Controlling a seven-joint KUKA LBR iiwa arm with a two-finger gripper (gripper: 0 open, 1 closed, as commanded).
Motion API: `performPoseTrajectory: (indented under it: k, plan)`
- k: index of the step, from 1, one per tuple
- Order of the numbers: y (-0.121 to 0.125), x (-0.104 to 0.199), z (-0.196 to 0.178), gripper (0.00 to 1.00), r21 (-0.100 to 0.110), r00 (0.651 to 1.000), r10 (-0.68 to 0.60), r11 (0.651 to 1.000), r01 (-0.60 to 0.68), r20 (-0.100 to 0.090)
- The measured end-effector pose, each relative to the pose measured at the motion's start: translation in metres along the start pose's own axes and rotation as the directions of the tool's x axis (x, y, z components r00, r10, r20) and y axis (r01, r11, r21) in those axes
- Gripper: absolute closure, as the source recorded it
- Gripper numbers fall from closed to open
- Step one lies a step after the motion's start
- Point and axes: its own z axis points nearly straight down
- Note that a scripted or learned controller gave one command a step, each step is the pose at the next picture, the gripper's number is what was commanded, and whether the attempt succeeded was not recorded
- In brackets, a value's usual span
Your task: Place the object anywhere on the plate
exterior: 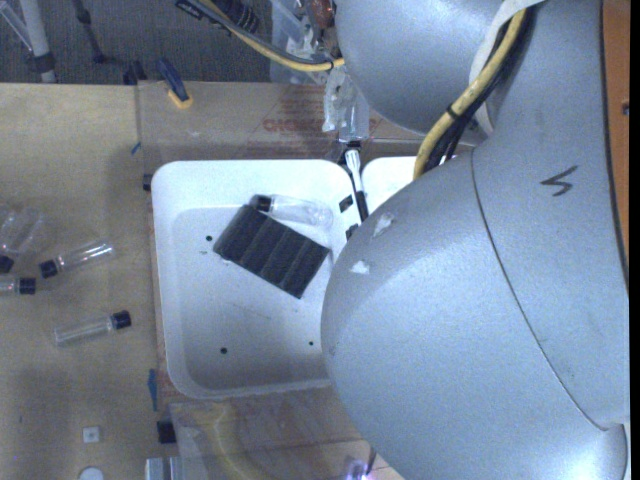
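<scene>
Looming over the right side, the grey rounded arm bears a thin black zigzag mark. No readable writing. A dark ribbed rectangular plate lies tilted in the left shallow white bin; a clear black-capped vial touches the plate's upper edge.

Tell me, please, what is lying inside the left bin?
The left bin holds a dark ribbed plate with a clear vial at its upper edge. The arm hides the bin's right side.
</scene>
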Motion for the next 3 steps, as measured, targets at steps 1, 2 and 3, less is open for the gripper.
performPoseTrajectory:
  k: [1, 2, 3]
  plan:
    - [0.0023, 0.0006, -0.0096, 1.00, -0.001, 1.000, 0.004, 1.000, -0.004, -0.002]
    - [0.0020, 0.0005, -0.0096, 0.00, -0.001, 1.000, 0.004, 1.000, -0.004, -0.002]
    - [0.0037, 0.0010, -0.0190, 1.00, -0.001, 1.000, 0.007, 1.000, -0.007, -0.004]
